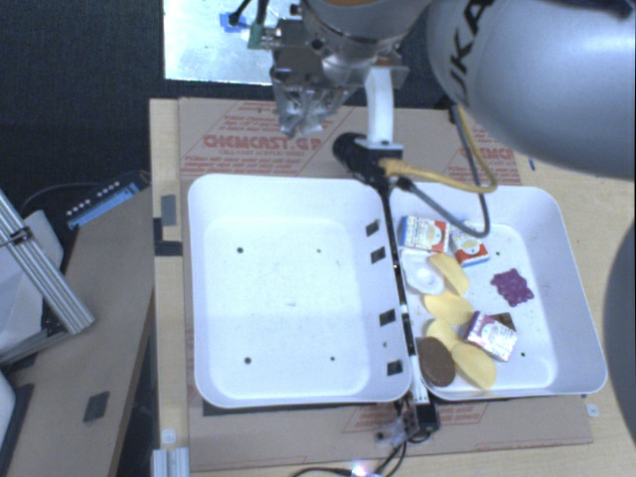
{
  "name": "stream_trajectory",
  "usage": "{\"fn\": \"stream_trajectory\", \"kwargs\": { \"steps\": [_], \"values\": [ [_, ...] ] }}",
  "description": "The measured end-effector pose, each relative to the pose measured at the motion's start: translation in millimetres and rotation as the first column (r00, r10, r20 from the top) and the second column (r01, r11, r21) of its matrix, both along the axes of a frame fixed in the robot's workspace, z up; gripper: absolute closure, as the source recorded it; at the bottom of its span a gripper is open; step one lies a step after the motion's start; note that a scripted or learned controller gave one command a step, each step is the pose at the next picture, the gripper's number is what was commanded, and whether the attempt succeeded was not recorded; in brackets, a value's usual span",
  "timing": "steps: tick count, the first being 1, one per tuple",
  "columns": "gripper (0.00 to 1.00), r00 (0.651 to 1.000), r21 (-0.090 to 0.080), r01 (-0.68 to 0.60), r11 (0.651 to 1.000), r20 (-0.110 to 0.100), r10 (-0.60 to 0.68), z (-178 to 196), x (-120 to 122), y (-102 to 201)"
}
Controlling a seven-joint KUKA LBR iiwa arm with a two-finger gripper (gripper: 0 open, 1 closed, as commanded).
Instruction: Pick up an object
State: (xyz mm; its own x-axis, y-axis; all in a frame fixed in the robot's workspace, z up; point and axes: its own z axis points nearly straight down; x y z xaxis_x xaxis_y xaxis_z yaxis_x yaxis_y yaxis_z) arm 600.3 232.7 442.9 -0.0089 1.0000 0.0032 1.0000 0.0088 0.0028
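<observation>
One hand (303, 117) blurred above bins | arm (537, 58) cropped | purple item (513, 286) unclear

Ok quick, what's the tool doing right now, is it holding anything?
Tool: raised above the bench behind the left bin, nothing seen in it; open or closed cannot be told.

Brightly and evenly lit from above; strong glare on the left bin (288, 296), its floor washed to near pure white, with only a faint darker patch toward its far left corner; soft, short shadows under the rims; blown-out shine on the metal plate (214, 28) beyond that bin; slightly soft and grainy throughout; nearest part of the grey arm (537, 58), right of the bin, large and out of focus.
</observation>
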Motion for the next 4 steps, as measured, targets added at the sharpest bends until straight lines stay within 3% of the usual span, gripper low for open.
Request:
{"fn": "stream_trajectory", "kwargs": {
  "steps": [1,2,3,4],
  "values": [
    [1.0,1.0,-0.004,0.01,1.0,-0.003,-0.01,-61.3,38.4,-22.8],
    [1.0,1.0,-0.002,0.005,1.0,-0.001,-0.005,-58.5,35.0,1.6],
    [1.0,1.0,-0.002,0.005,1.0,0.002,-0.005,-38.9,69.5,1.3],
    [1.0,1.0,-0.003,0.005,1.0,-0.001,-0.005,-48.9,68.3,1.5]
  ]
}}
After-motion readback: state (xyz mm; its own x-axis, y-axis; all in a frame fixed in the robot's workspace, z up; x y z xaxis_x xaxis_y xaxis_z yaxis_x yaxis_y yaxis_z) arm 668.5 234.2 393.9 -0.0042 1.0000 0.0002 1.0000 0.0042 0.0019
